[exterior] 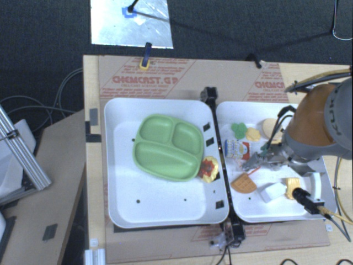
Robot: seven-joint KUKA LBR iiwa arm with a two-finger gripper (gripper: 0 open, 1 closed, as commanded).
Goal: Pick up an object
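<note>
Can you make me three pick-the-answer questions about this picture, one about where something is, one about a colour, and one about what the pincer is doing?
1. Where is the divided plate?
A. left bin
B. right bin
C. on the floor

2. What colour is that plate?
A. blue
B. green
C. red

3. Where is the pincer?
A. over the right bin
B. over the plate
C. over the cardboard

Answers: 1 A, it lies in the left bin. 2 B, it is pale green. 3 A, it hangs among the small toys there.
</note>
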